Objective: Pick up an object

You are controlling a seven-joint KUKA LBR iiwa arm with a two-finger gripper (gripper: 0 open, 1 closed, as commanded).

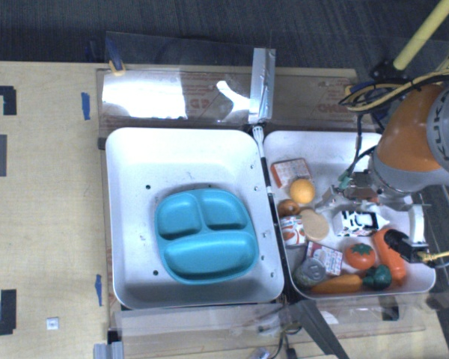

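The gripper hangs low over the right bin; I cannot tell how its jaws stand. Toys crowd beneath, tomato beside carrot, so a descent could nudge neighbours and slip off

Camera: I have one fixed view, mounted above the desk.
Facing: it looks down at a slant.
Coverage: both white bins, left and right.
Arm: enters from my view's right.
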